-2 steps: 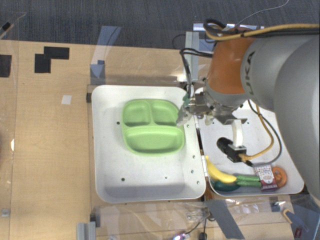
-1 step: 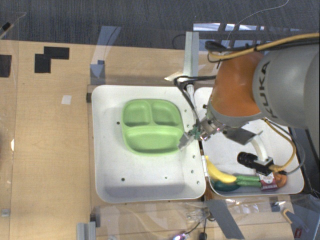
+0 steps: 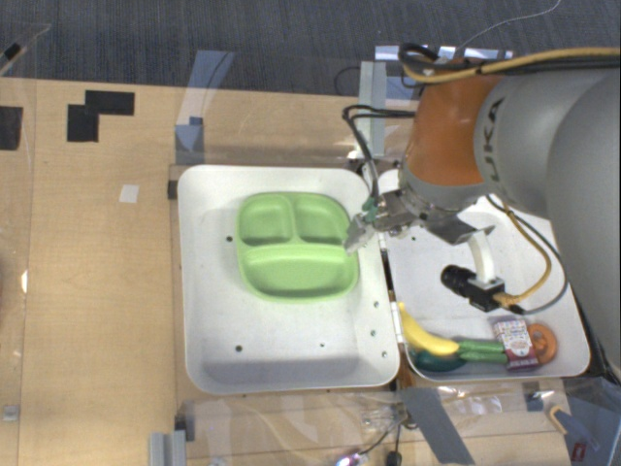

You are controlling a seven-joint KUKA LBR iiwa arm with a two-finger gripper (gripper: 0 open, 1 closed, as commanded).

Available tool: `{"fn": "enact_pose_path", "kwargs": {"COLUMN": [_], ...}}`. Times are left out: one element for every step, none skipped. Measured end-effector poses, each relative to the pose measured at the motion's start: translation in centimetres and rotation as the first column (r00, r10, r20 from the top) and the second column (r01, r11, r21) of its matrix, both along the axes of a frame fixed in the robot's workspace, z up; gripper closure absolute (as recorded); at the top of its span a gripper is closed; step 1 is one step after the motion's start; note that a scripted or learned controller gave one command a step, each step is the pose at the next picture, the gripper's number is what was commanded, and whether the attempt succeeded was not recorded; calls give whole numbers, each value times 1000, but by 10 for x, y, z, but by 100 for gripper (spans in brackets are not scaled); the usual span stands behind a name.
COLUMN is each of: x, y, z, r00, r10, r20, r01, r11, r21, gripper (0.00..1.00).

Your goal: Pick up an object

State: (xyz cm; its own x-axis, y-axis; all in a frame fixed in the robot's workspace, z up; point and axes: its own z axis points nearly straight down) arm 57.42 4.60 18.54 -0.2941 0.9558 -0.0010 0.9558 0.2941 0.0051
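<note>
– Okay, near end first: banana [image 3: 427,336], a dark green piece [image 3: 475,350] touching it, a small printed packet [image 3: 512,341] and an orange round thing [image 3: 541,341] are all bunched along the near wall of the right bin [image 3: 427,270]. Are any of them the target?

– Doubt it. The tool [image 3: 361,229] is well apart from that cluster. It's further back, at the right rim of the green plate [image 3: 291,246], which lies flat in the middle of the left bin [image 3: 281,343]. I read the plate as the pick.

– Tool state?

– Can't tell wide or narrow, it's too small and blurred against the rim. Nothing looks held, and the plate looks flat on the bin floor.

– How do we do it well, then?

– It's a rim pinch, so the tool has to straddle the lip: one side in the compartment, one outside. Go down square to the rim. The plate will probably skate on the smooth bin floor if it's nudged sideways.

– Clearance?

– Tight. The wall between the two bins is just beside the tool, so keep the approach vertical.

– Lift?

– Slow. An edge grip on a wide plate will likely droop and can slip out.

– Far side?

– Behind it, just the arm [image 3: 456,134] over the right bin's far corner and bare bench [image 3: 87,289]. No obstruction there.
</note>
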Motion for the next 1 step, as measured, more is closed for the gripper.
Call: {"fn": "enact_pose_path", "kwargs": {"x": [-34], "y": [8], "z": [-1], "r00": [991], "r10": [131], "r20": [-2], "r01": [-131], "r11": [991], "r21": [0], "gripper": [0]}}
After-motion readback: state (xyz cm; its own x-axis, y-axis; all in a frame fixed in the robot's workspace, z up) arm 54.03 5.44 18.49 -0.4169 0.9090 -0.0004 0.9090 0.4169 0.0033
